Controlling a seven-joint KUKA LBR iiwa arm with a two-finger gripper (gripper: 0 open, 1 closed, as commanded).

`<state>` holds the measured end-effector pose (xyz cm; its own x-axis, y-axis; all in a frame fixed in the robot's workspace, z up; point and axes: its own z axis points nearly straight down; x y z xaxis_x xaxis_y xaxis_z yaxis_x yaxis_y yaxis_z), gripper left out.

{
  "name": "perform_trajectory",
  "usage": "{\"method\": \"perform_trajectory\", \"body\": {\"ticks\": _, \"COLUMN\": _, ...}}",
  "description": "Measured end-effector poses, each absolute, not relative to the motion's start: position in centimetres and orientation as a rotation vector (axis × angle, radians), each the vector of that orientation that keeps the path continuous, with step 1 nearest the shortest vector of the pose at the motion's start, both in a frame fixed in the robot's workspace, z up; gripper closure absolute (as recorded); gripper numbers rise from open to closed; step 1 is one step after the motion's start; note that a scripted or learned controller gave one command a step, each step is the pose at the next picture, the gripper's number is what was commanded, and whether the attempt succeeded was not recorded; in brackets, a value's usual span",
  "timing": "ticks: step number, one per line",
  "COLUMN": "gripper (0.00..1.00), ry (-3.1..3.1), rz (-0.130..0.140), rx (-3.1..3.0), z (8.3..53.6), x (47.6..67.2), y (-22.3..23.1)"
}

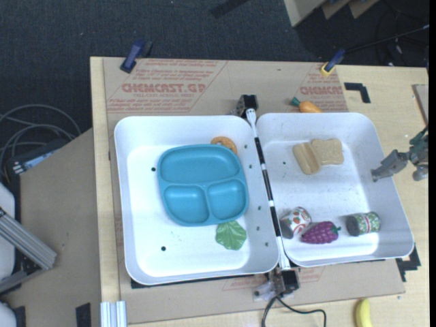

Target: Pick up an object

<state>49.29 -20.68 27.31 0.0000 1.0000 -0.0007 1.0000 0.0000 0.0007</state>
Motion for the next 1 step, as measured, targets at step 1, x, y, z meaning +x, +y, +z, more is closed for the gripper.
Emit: {"method": "perform_trajectory", "body": {"ticks": 1, "gripper": 0.0, "ry": 2.222, "rz": 0.001, "rx": 2.22, "z": 8.47, "x": 53.82, "y": -19.19}}
